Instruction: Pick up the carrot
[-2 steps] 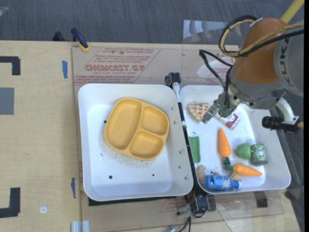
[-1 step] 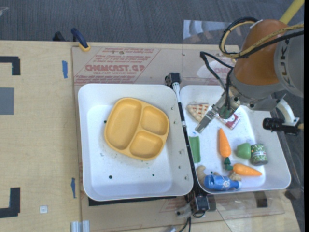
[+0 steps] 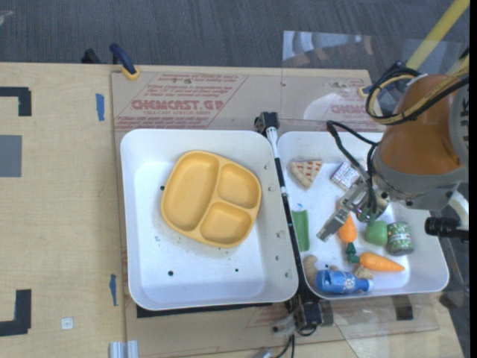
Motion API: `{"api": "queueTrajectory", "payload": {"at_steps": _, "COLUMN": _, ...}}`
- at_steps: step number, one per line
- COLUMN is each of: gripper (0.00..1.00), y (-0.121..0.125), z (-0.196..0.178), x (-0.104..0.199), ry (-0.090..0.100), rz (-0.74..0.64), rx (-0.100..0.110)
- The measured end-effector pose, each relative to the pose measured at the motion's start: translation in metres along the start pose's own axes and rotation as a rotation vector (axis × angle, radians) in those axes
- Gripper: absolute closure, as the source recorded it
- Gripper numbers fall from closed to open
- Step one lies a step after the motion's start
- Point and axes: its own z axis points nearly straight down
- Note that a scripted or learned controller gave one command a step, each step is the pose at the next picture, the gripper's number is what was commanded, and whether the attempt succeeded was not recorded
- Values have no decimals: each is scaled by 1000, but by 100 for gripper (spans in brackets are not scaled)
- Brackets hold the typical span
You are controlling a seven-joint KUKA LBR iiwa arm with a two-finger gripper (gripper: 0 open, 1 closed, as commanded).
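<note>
- Found two white bins side by side: the left bin (image 3: 141, 222) mid-frame, the right bin (image 3: 436, 274) toward the right edge.
- Saw the grey arm (image 3: 417, 136) with its orange band reaching in from the right, over the upper part of the right bin.
- Noted the gripper (image 3: 337, 226) low over the middle of the right bin, pointing down and to the left; could not tell whether it stood apart or together.
- Spotted a small carrot (image 3: 347, 231) just right of the gripper tip, touching it or very nearly; could not tell whether it was held.
- Found a long carrot (image 3: 381, 262) lower right of that, lying flat near the bin's lower rim with its tip toward the right.
- Noted a green block (image 3: 376, 233) and a small can (image 3: 399, 238) just above the long carrot.
- Saw a blue bottle (image 3: 339, 280) on its side at the lower rim, a green bar (image 3: 300, 230) by the left wall, and a pizza slice (image 3: 306, 171) in the upper left of that bin.
- Found a yellow divided plate (image 3: 211, 198) in the left bin.
</note>
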Motion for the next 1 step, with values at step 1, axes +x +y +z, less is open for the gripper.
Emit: {"api": "queueTrajectory", "payload": {"at_steps": 1, "gripper": 0, "y": -28, "z": 81, "x": -21, "ry": -5, "rz": 282, "rx": -5}}
